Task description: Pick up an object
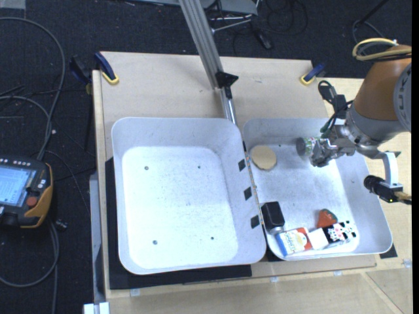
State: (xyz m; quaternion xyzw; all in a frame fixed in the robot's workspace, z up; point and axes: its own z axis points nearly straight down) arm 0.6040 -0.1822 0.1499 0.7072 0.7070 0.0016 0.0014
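The arm is reaching in over the right bin [366, 195], and its gripper [317, 150] is hanging low near that bin's far wall, just beside a tan round disc [264, 157] that is lying on the bin floor. Whether the gripper is spread or pressed together cannot be told from this slanted view, since the wrist is hiding much of it; nothing is showing as pinched there.

The pickable things are all sitting in the right bin. Taking the tan round disc as the landmark: the gripper is hovering to its right, apart from it; a small black block [272, 214] is lying nearer the camera than the disc, against the bin's inner wall; further toward the near right corner from the disc, a white carton [298, 241], a red piece [327, 217] and a black-and-white patterned box [340, 233] are clustering together, touching or nearly so. The left bin [124, 136] is lying on the disc's other side, on the counter [163, 84].

By my judgement the arm is working through the approach step, with no grasp made yet. The next move is calling for centring the gripper over one chosen object, likely the disc as the nearest, then descending squarely and closing. The disc looks flat and low, so catching its edges may be tricky.
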